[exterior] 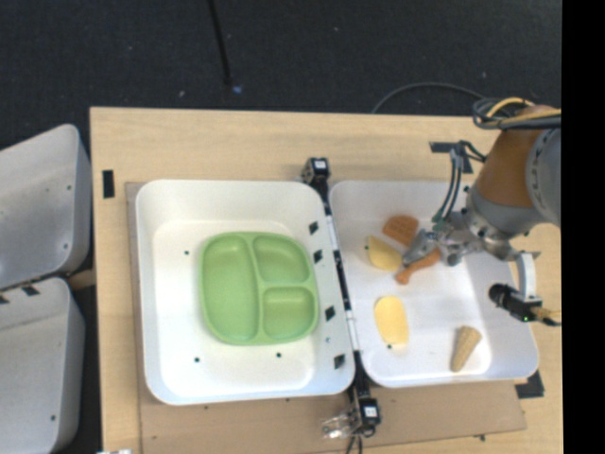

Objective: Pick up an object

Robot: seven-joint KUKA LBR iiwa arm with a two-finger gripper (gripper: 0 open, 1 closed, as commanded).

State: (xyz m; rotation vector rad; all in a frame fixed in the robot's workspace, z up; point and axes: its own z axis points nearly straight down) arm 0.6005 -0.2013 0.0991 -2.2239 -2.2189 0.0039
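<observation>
Your gripper [423, 251] sits low over the orange carrot-like piece [417, 269] mid right bin [492, 372]; grip state unclear. Likely light, stiff, slippery plastic: pinch across its middle.

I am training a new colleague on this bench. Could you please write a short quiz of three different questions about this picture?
1. True or false: the green divided plate lies in the left bin.
2. How many loose items lie in the right bin?
3. What is nearest the gripper? A) orange stick-shaped piece B) tan cone-shaped piece C) yellow oval piece

Key: 1 true; 2 five; 3 A.
</observation>
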